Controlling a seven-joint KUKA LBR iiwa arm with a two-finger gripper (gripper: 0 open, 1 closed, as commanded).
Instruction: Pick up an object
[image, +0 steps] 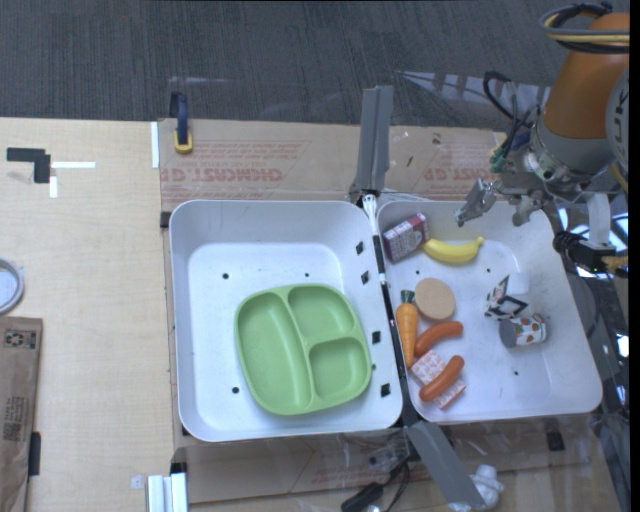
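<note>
a: surface?
b: pale wooden bench (80, 260), dark carpet beyond its far edge. near the bench's left edge a roll of tape (6, 287) and a brown paper bag (18, 400). a yellow-handled clamp (181, 130) at the far edge.

a: left bin?
b: left bin (200, 300) holds a green divided plate (303, 346), lying flat, toward the near right part of the bin.

a: right bin?
b: right bin (560, 380) holds the candidates. far left corner: a small dark carton (404, 238), with a banana (453, 249) just beside it. along the left wall a carrot (407, 328), next to it a round tan disc (435, 298), a sausage (438, 335), and nearer the near edge a second sausage on a wrapper (442, 378). toward the right wall a small cup on its side (524, 330) with a crumpled white piece (500, 298) touching it.

a: anything in the way?
b: nothing lies on top of the banana or the cup.

a: arm?
b: grey arm with orange band (590, 90) enters at the far right corner. gripper (500, 200) hangs above the far edge of the right bin, clear of all items, nothing between its fingers. spread or pressed together: cannot tell from this angle.
</note>
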